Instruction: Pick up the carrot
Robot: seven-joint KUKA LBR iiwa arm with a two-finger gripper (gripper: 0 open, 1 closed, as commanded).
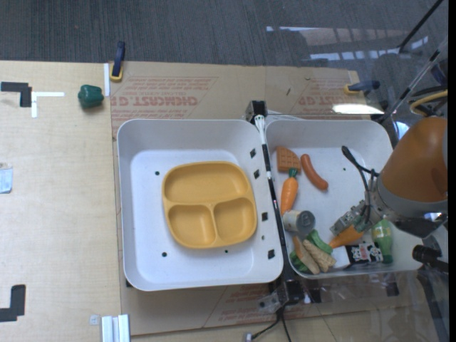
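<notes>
The left bin (135, 212) holds a yellow divided plate (209, 204). The right bin (370, 130) holds the toy food. The arm (420, 166) reaches in over the right bin's near right corner, and its gripper (353, 223) is low there, beside an orange wedge-shaped piece (347, 237). Finger state: cannot tell.

The carrot (288, 193) lies near the right bin's left wall, green top pointing far, just near of a waffle piece (287, 159) and left of a sausage (314, 172). Recommended approach: centre over the carrot's body, align fingers across its width, and descend clear of the bin wall and the waffle.
</notes>
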